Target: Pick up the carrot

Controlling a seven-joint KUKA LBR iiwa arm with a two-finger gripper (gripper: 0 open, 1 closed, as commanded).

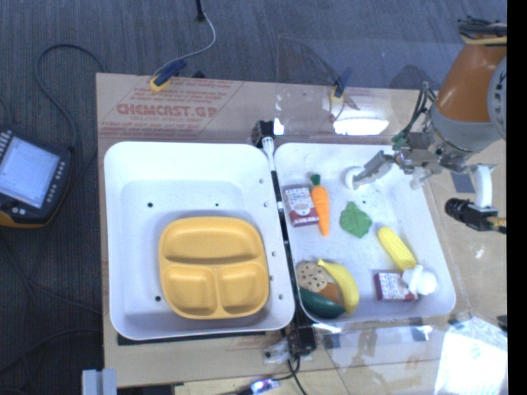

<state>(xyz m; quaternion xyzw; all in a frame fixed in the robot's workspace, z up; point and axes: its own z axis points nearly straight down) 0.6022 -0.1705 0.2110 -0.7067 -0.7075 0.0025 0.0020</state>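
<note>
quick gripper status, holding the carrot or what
Gripper: over the right bin's upper part, apart from the carrot, which lies in the bin; open or shut cannot be told.

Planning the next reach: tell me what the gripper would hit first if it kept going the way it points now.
The gripper points left across the right white bin. Straight on, it would probably meet the orange carrot with green top first, though its height above the bin is unclear.

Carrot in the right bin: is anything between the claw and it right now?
Nothing visible stands between them. The claw hovers up and right of the carrot, with bare bin floor between. A small red carton lies close on the carrot's far side, and a green leaf lies just right.
</note>
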